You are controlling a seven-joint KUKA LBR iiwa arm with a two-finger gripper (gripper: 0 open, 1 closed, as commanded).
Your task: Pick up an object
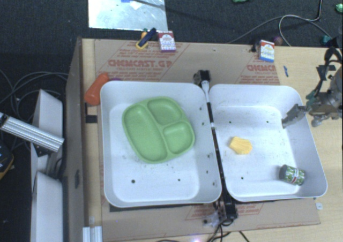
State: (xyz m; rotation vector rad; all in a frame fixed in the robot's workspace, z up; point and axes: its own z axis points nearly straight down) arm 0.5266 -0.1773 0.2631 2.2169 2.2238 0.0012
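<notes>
The claw (296,113) is hanging over the right bin's (257,193) far right rim, can't tell its state, while the yellow chunk (240,145) and green can (292,174) are sitting inside that bin.

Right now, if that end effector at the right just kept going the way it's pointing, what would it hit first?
Probably the bare floor of the right bin. The end effector points left and downward over the bin's right rim; the yellow object lies below that line, though depth is unclear.
</notes>
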